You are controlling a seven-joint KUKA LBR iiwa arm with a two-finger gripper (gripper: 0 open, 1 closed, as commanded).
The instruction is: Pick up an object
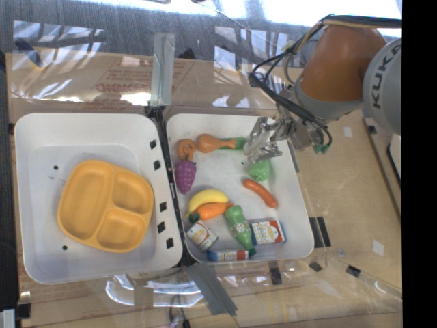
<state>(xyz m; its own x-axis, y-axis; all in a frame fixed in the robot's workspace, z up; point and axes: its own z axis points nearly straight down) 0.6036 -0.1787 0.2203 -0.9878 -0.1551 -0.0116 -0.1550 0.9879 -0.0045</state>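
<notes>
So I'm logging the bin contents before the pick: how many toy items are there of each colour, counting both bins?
Yellow: 2, the yellow plastic divided plate and yellow toy banana
Orange: 4, sausage, carrot, drumstick, small orange piece
Purple: 1, grape bunch
Green: 2, bottle, lump under the gripper
White-labelled packs: 3
Total: 12

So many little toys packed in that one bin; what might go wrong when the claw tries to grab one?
1. The gripper hangs right over a small green toy near the bin wall, so it might bump the wall.
2. The banana, carrot and green bottle lie touching, so a grab there could catch two or push them aside.
</notes>
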